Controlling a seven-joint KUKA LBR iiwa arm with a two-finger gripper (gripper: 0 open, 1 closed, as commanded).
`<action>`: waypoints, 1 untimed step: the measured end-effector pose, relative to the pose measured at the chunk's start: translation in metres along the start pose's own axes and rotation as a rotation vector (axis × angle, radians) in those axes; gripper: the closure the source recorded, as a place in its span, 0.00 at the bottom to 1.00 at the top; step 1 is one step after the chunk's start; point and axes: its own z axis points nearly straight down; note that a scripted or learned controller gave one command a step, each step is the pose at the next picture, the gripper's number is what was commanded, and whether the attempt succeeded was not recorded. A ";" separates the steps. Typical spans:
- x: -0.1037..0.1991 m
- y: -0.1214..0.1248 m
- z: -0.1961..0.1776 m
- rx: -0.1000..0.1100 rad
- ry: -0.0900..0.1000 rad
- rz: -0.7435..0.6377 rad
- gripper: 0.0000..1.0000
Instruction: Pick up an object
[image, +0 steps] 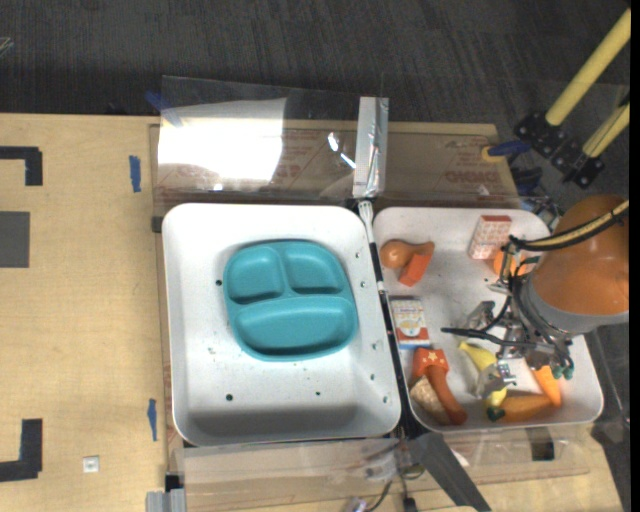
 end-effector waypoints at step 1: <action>-0.005 0.001 -0.013 0.004 -0.018 -0.002 1.00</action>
